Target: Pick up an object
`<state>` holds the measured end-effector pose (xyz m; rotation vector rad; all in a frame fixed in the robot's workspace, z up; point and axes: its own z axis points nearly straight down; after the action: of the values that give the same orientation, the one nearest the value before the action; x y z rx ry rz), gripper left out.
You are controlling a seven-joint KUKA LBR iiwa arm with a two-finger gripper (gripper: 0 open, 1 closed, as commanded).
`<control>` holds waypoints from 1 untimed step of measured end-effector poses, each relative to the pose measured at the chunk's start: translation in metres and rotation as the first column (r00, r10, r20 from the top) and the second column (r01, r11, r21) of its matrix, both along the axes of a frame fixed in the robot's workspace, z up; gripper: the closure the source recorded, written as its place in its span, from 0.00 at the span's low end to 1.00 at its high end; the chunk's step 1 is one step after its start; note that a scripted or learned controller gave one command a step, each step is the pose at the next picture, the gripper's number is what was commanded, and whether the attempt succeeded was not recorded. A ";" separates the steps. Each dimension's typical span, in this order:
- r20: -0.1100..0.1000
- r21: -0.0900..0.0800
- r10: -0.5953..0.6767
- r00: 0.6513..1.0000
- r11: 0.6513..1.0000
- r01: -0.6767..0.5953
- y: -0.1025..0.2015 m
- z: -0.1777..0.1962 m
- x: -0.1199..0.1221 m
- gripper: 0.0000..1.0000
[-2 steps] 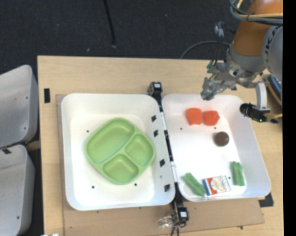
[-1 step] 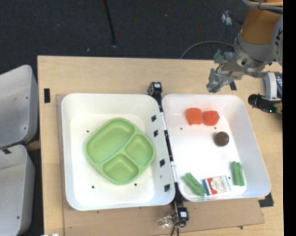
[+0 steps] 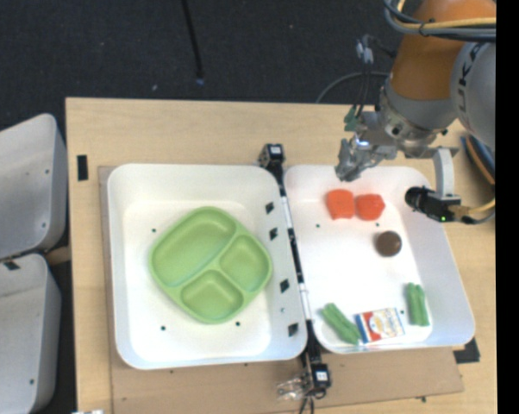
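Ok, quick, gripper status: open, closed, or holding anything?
Gripper: cannot be told. It hangs at the back of the right bin, just behind the orange block, with nothing seen in it.

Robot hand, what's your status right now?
Hand hovering at right bin's far edge, nothing held. Orange pieces just below it. Nothing blocking.
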<state>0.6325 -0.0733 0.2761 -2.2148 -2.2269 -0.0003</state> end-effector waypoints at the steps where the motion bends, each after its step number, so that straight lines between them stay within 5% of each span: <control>1: 0.002 -0.001 -0.002 1.000 1.000 0.002 0.031 -0.004 -0.027 1.00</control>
<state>0.6060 -0.0427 0.2718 -2.2189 -2.2258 -0.0011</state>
